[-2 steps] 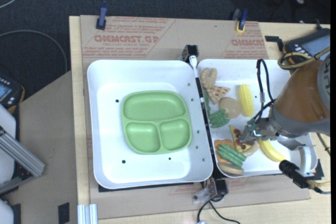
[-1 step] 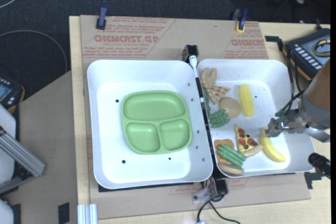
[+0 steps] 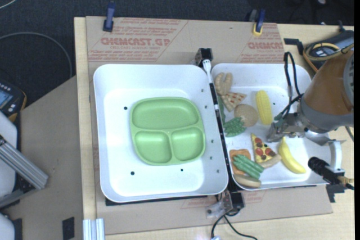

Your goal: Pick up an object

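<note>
The right white bin (image 3: 292, 77) holds several toy foods. A yellow corn cob (image 3: 263, 106) lies near its middle, with a round tan cookie (image 3: 246, 114) and a green leafy piece (image 3: 234, 126) to the left. A pizza slice (image 3: 263, 150) and a yellow banana (image 3: 291, 157) lie toward the front. Green beans (image 3: 247, 166) rest on an orange-edged piece at the front left corner. A waffle wedge (image 3: 232, 99) and a tan pastry (image 3: 223, 82) sit at the back left. My gripper (image 3: 278, 131) hangs low between the corn, pizza slice and banana, nothing visibly in it.
The left white bin (image 3: 112, 87) carries a green divided plate (image 3: 167, 130) in its middle. The arm's orange band (image 3: 332, 90) covers the right bin's right side. Clamps and black cables sit along the back edge of the bench.
</note>
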Controlling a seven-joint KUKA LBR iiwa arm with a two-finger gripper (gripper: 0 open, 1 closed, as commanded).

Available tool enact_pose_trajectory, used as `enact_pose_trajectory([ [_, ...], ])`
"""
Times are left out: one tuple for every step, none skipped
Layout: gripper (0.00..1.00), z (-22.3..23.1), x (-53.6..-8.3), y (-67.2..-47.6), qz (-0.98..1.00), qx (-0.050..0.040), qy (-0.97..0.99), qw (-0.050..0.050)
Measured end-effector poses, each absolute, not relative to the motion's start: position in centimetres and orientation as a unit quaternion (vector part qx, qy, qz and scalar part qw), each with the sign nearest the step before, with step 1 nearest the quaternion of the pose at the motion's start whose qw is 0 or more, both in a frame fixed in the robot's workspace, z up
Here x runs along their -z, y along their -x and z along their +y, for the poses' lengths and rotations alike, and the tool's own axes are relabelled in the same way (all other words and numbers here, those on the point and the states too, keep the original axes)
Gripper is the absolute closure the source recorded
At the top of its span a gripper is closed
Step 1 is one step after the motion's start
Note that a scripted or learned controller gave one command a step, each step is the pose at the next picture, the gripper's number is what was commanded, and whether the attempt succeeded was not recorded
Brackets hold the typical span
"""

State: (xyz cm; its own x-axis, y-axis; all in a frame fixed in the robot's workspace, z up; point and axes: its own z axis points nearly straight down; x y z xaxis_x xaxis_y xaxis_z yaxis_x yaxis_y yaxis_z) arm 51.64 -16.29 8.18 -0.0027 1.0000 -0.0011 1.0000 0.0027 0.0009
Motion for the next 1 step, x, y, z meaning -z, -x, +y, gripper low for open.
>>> enact_pose_trajectory([
  [0.00,-16.40,-8.47,-51.53,0.707,-0.0002,-0.707,0.001],
])
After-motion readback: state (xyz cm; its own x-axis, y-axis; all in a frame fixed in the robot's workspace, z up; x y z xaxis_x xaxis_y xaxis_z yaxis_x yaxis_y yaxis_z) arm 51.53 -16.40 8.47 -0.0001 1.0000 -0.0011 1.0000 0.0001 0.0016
